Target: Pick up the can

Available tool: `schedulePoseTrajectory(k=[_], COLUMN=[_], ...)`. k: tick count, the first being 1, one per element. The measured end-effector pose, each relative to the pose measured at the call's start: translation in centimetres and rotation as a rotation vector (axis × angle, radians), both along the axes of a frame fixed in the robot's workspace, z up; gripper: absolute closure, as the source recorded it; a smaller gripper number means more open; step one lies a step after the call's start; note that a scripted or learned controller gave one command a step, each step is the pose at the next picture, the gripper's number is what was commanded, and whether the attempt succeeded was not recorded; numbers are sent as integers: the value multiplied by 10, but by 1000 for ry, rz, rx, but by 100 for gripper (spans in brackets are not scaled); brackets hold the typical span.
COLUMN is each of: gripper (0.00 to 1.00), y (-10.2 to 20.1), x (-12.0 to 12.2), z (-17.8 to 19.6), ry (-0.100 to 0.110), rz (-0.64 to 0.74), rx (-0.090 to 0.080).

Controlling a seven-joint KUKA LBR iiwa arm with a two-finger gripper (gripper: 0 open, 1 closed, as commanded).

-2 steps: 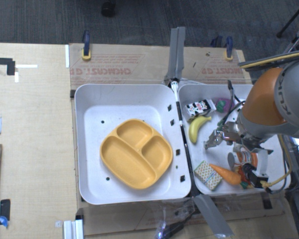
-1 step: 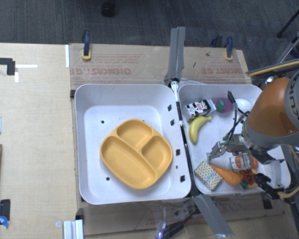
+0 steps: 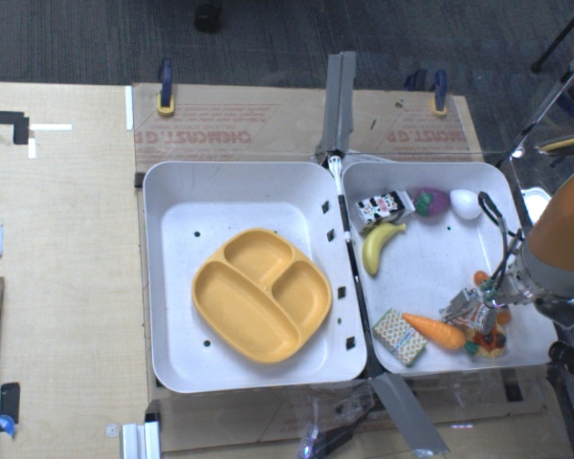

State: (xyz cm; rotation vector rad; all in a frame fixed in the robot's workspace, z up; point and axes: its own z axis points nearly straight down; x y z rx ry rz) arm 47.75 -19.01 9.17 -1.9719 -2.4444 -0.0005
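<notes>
A: Whereabouts of the can (image 3: 491, 340)?

B: Hard to name for certain. Most likely the small object printed in red, orange and green, in the near right corner of the right-hand shallow white plastic bin (image 3: 430, 166). Partly hidden under the metal two-finger gripper (image 3: 471, 306).

A: Touching anything?

B: Pressed close to the thick end of the orange plastic carrot (image 3: 435, 330). Contact too small to confirm.

A: And the gripper's state?

B: Cannot tell: too small and cluttered there. Down low inside the bin, just above the carrot's thick end and that printed object. Nothing seen clearly clamped.

A: Beyond the carrot?

B: Just beside its pointed tip, a small square box with a green-and-white pattern (image 3: 399, 337), near the bin's front left corner. Farther back, a yellow plastic banana (image 3: 381, 242), close to the left wall. Along the back: a flat black, white and red printed pack (image 3: 383, 206), then a round purple toy (image 3: 430, 201), then a white egg-shaped ball (image 3: 465, 204).

A: The arm?

B: Orange band of the grey arm (image 3: 560, 232) at the far right, above the bin's right rim.

A: The other bin?

B: Left-hand white bin (image 3: 230, 167), holding a yellow three-compartment plate (image 3: 261, 295), lying flat near the middle. Under both bins, a brown cardboard sheet (image 3: 220, 122).
</notes>
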Motion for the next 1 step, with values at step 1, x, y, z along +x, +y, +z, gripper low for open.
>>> schedulePoseTrajectory(k=[1], gripper=[100], y=[0], x=[1], z=[9], ry=[-1], rz=[-4], rx=[0])
